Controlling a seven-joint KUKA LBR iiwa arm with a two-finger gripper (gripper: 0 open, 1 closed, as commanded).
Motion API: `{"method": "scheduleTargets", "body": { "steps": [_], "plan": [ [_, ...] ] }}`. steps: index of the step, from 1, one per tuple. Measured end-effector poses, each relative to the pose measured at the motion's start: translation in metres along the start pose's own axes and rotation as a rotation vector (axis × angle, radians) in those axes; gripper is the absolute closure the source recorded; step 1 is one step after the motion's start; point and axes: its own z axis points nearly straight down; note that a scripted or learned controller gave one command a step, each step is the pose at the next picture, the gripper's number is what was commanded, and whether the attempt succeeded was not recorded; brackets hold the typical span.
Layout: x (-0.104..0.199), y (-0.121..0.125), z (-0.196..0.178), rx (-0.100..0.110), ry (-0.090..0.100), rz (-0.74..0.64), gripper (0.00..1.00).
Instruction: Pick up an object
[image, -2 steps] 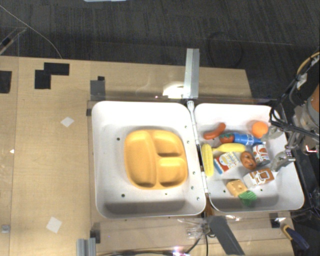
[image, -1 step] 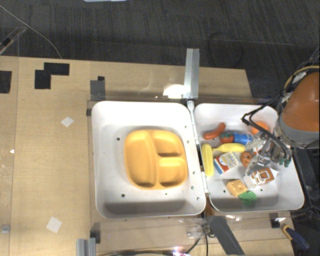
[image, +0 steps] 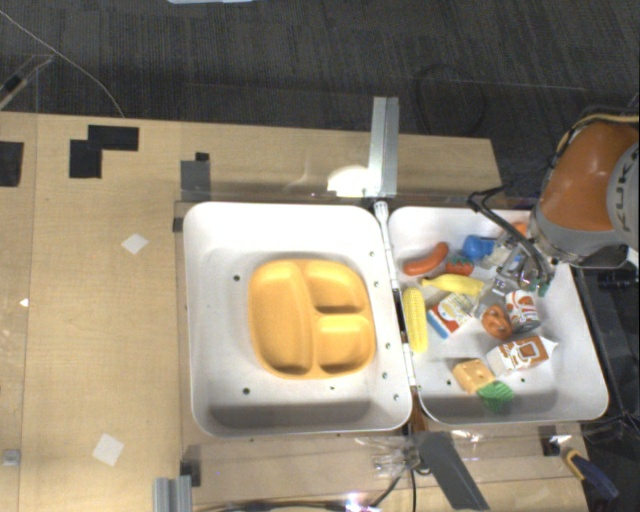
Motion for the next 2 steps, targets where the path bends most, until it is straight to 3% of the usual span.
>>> {"method": "scheduleTargets", "body": {
  "steps": [1,2],
  "plan": [
    [-0.033,0.005,0.008,0.018,0.057,0.111,0.00],
    [-0.040,0.007,-0.006,0.014,0.018,0.104,1.00]
  ]
}}
